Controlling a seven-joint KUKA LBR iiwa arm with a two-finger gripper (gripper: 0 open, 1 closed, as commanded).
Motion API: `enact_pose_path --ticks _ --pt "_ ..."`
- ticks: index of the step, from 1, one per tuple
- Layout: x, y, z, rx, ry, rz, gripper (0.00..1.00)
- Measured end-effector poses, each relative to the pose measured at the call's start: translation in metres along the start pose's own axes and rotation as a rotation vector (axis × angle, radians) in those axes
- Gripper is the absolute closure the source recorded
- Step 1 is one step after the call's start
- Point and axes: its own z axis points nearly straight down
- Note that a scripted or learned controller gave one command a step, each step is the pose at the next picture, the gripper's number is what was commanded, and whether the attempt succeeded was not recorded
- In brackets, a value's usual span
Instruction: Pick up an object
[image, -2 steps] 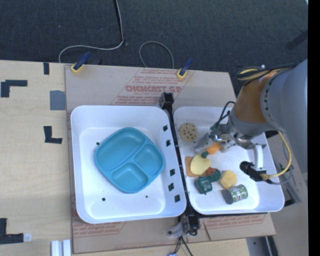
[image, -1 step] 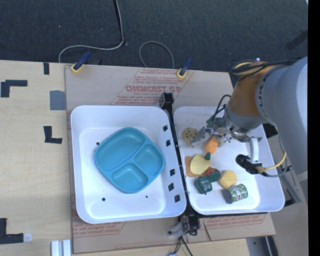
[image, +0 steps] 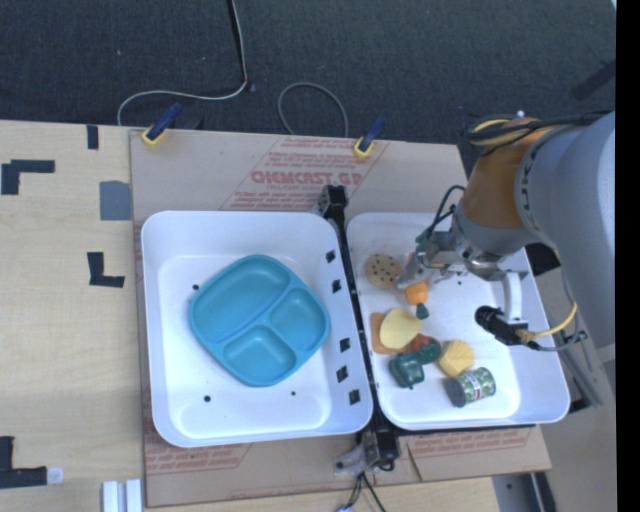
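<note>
Nearest, the small can (image: 470, 386) lies at five o'clock of the fingers (image: 417, 280), which seem closed on an orange piece (image: 416, 293); lifting clear comes next.

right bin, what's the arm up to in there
The arm has its gripper lowered into the right bin, just above a small orange piece and beside a round cookie. Nothing is visibly lifted yet. Lower in that bin sits a cluster of toy food: a yellow piece, a green item, a yellow lump and a small can. The left bin holds a blue divided plate.
</note>
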Motion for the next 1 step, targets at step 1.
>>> enact_pose_path --ticks 1 --pt "0.0882 -0.0257 -0.0935 -0.002 0.007 -0.009 1.0"
